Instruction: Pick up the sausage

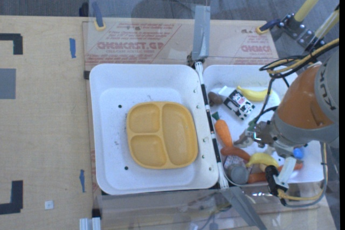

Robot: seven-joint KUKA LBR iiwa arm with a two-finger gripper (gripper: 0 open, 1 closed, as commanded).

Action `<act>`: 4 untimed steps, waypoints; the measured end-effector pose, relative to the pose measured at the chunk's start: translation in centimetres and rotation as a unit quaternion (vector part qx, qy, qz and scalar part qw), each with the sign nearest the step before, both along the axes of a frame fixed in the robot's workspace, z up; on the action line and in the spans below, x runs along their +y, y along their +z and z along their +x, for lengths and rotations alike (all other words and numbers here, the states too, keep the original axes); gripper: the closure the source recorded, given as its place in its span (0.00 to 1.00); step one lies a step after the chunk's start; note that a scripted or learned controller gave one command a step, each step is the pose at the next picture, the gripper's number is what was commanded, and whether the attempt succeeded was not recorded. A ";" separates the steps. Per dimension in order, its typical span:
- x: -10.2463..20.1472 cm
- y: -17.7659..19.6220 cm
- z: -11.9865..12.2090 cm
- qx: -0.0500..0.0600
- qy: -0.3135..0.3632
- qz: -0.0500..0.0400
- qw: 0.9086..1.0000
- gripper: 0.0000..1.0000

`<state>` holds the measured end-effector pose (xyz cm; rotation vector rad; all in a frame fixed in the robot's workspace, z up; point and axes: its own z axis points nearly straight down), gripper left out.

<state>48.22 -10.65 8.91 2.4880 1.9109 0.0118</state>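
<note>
A: Entry, sausage (235, 152). Where does it lie?

B: In the right bin (311, 168), toward the near-left corner. It is a red-brown piece just below the carrot (223, 134), and its right end runs up against a banana (262, 159). A grey round item (236, 173) sits just beside it on the near side.

A: Long axis?

B: Roughly left to right across the view, with the right end tipped slightly toward the near edge. The carrot runs almost crosswise to it.

A: Gripper (257, 136)?

B: Only 1 arm here. The gripper hangs just up and right of the sausage, near its right end and above the banana. The sausage therefore lies down and to the left of it, close by.

A: Open, closed, gripping?

B: Cannot tell. The tool tip is a grey blur against the clutter and nothing shows as held.

A: Judgement for the next move?

B: Probably a short shift down-left with the closing line set across the sausage's long axis. The risk is catching the banana or the carrot instead, as both crowd it.
</note>
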 end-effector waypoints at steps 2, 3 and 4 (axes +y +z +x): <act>-0.3 1.0 0.0 -0.002 -0.003 -0.003 1.000 0.00; 0.6 0.0 -0.1 0.000 0.016 -0.003 1.000 0.00; 0.4 1.1 0.0 -0.002 0.014 -0.005 1.000 1.00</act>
